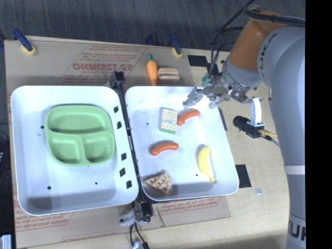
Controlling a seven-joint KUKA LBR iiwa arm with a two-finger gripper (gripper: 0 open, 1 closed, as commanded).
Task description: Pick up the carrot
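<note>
A: Carrot (151, 70) – where's it sitting?

B: Outside both bins, on the brown cardboard (98, 61) behind them, just past the far rim of the right bin (224, 162). Orange body, green top pointing away from the bins. A small bun sandwich (168, 74) lies just beside it, to its right.

A: Any writing on that cardboard?

B: Red print, "CHEMCAST GP" as far as I can read it; smaller lines under it are too blurry. More red print on the near edge, unreadable.

A: Gripper?

B: Gripper (202, 96) hangs over the far right corner of the right bin, near a sausage (188, 116), well apart from the carrot. Nothing between the fingers; whether they're wide or narrow, can't tell from this angle.

A: What else is in the right bin?

B: A patterned square block (168, 120), 2nd sausage (164, 148), banana (206, 163), and a pizza slice (159, 182) at the near rim.

A: Left bin (23, 154)?

B: Green divided tray (80, 134), 3 compartments.
</note>
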